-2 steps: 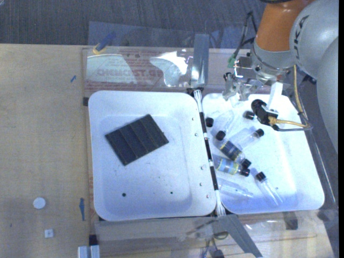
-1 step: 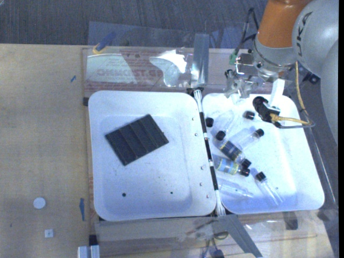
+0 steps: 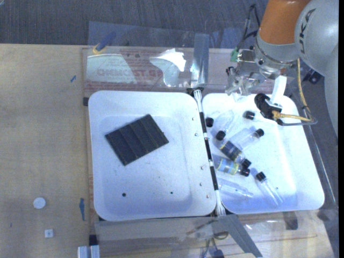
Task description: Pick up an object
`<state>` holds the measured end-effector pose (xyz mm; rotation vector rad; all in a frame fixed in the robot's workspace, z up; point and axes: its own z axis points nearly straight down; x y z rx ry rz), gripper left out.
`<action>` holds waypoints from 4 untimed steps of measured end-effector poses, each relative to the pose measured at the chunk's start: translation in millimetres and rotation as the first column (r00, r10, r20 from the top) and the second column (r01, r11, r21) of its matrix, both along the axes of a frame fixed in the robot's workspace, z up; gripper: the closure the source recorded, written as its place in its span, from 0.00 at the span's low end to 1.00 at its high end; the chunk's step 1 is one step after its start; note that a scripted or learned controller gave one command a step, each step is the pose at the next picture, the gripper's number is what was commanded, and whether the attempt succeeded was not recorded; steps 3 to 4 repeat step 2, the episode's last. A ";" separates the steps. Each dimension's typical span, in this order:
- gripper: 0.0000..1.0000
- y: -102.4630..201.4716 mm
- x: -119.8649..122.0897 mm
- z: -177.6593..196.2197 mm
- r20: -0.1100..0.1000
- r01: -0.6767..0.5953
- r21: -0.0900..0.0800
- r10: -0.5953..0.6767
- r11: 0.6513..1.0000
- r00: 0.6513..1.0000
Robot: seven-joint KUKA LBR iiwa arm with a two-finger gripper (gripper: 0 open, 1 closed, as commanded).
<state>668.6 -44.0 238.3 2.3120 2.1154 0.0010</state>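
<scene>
My gripper (image 3: 240, 86) hangs over the far left corner of the right bin (image 3: 307, 165), below the orange wrist band (image 3: 282, 15). Nothing is visibly held in it. Several clear vials with black caps lie in the right bin, nearer the camera than the gripper: one (image 3: 250, 137) in the middle, a dark-labelled one (image 3: 231, 149) beside it, another (image 3: 229, 167) lower down and one (image 3: 268, 185) near the front. A dark ribbed rectangular pad (image 3: 137, 139) lies alone in the left bin (image 3: 99, 160).
A black curved part with a yellow cable (image 3: 267, 106) hangs off the arm over the right bin's far side. Clear plastic sheeting and crumpled white paper (image 3: 169, 64) lie behind the bins. Bare wooden bench (image 3: 37, 117) stretches left, with a small white disc (image 3: 39, 202).
</scene>
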 end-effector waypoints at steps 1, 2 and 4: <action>1.00 0.4 0.8 10.5 0.003 -0.001 -0.002 0.001 1.000 1.000; 1.00 0.4 1.6 21.1 0.006 -0.002 -0.004 0.002 1.000 1.000; 1.00 0.4 1.6 21.1 0.006 -0.002 -0.004 0.002 1.000 1.000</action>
